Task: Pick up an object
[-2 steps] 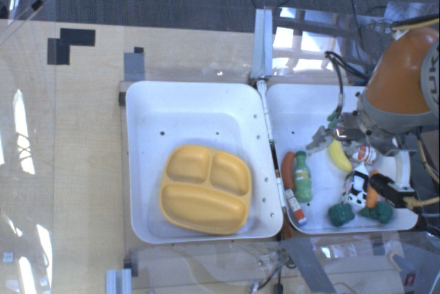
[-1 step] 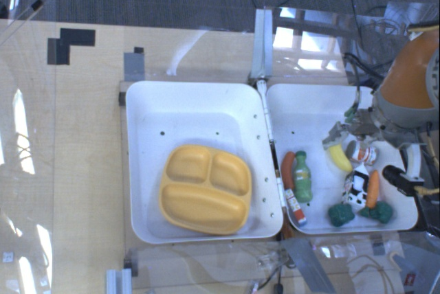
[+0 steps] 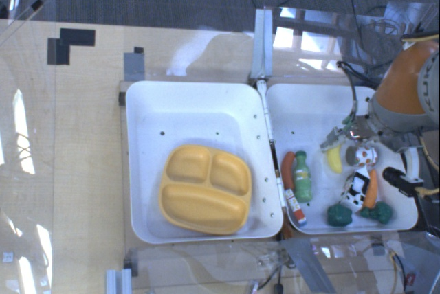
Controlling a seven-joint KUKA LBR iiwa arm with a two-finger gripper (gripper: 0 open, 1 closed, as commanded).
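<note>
Nearest the camera, along the front edge of the right bin (image 3: pixel 313 104), lie a dark green broccoli-like piece (image 3: pixel 339 215) and a second green piece (image 3: pixel 380 212) just beside an orange carrot (image 3: pixel 372 189), which leans up against a black-and-white cow figure (image 3: pixel 356 190). Toward the bin's left wall, a small red, white and blue tube (image 3: pixel 293 205) rests near the front, with a green bottle (image 3: pixel 302 177) standing just beyond it and an orange-red sausage shape (image 3: pixel 287 167) lying alongside the bottle, close to the divider between the bins. A little farther back a yellow banana-like piece (image 3: pixel 334 160) sits near the middle of the bin, beside a small round white and brown object (image 3: pixel 364 155) that is partly hidden. The gripper (image 3: pixel 347 136) hangs just above these two, reaching in from the right under the arm's orange band (image 3: pixel 411 80); whether it is released or clenched cannot be told, and nothing can be seen between its tips. The left bin (image 3: pixel 148 114) holds one thing: a yellow divided plate (image 3: pixel 205 189) with three compartments, lying flat toward the front and middle, apart from the walls. The far halves of both bins are bare white.
</note>
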